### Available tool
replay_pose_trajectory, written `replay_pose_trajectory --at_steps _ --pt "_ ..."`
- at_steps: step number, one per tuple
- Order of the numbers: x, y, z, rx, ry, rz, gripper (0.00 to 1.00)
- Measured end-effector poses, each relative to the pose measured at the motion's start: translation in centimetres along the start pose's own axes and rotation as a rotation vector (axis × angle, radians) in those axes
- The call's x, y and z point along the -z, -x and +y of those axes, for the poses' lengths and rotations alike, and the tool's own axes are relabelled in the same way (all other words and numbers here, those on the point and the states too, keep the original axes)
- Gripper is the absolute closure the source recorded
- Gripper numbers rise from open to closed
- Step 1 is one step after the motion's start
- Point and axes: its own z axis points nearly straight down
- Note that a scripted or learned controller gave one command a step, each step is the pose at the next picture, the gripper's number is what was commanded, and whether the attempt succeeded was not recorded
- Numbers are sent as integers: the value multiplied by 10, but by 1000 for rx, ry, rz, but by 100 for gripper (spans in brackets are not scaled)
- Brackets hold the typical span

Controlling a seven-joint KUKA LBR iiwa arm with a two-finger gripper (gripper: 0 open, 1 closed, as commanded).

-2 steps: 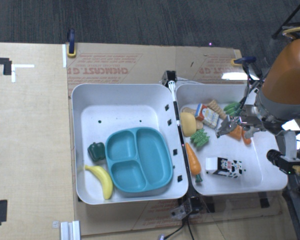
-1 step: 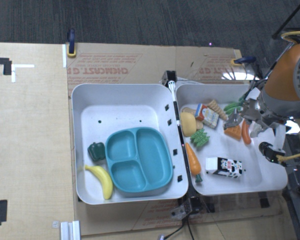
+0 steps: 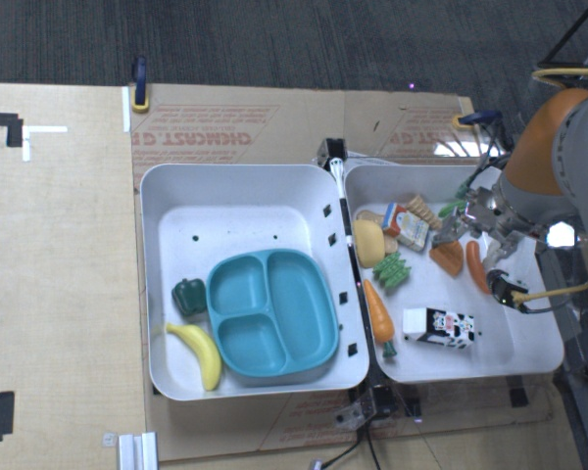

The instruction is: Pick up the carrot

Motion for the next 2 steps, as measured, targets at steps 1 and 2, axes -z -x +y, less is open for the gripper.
replay_pose_trajectory --at_steps 1,2 --pt "44 -49 -66 -12 -6 0 0" --pt "-2 -7 -6 -149 -1 -1 0"
